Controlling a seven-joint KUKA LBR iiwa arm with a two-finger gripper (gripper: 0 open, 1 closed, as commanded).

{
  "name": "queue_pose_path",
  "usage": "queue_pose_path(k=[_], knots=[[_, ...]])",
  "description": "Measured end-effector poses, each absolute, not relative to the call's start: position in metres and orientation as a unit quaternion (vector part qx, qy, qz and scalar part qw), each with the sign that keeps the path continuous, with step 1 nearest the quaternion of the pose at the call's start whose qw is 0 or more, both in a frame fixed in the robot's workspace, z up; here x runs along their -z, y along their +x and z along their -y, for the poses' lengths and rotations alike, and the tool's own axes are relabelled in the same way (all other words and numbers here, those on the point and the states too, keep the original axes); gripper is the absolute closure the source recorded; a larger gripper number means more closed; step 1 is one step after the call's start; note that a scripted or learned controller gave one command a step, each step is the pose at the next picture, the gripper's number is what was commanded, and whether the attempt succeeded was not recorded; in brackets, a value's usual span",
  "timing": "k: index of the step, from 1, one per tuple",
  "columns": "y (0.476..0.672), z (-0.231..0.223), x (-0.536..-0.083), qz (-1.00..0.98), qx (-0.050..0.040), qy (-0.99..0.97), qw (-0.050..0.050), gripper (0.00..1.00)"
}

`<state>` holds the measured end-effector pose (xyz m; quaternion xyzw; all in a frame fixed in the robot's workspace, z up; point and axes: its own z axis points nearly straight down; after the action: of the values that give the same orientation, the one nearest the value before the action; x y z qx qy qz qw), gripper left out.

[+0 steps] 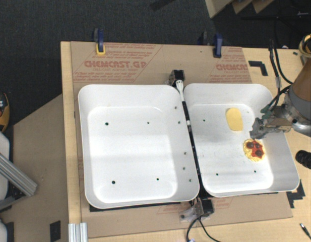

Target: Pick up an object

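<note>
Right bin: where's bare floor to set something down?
Right bin: free along its left half, beside the divider, and the front strip. Crowded at right: yellow piece, red-and-yellow piece, gripper between them. Left bin floor is bare.

A robotics lab, plainly: the counter [44,135] is a brown board stamped with a maker's name, held by blue clamps [99,40], two white bins [89,135] fixed side by side, loose cables [205,233] trailing, aluminium framing [14,178] beside it.

Fixed overhead cam, slanted down; both bins [140,92] in frame, mid-distance.
</note>
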<state>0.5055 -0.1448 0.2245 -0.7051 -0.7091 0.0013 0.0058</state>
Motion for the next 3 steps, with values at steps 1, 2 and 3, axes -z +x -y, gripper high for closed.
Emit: queue_pose_path(k=[1, 2, 3], knots=[[0.479, 0.095, -0.246, 0.709, 0.0006, -0.705, 0.002, 1.00], [0.480, 0.156, -0.311, 0.705, 0.0011, -0.709, -0.005, 1.00], [0.479, 0.229, -0.341, 0.705, -0.0002, -0.709, -0.005, 1.00]])
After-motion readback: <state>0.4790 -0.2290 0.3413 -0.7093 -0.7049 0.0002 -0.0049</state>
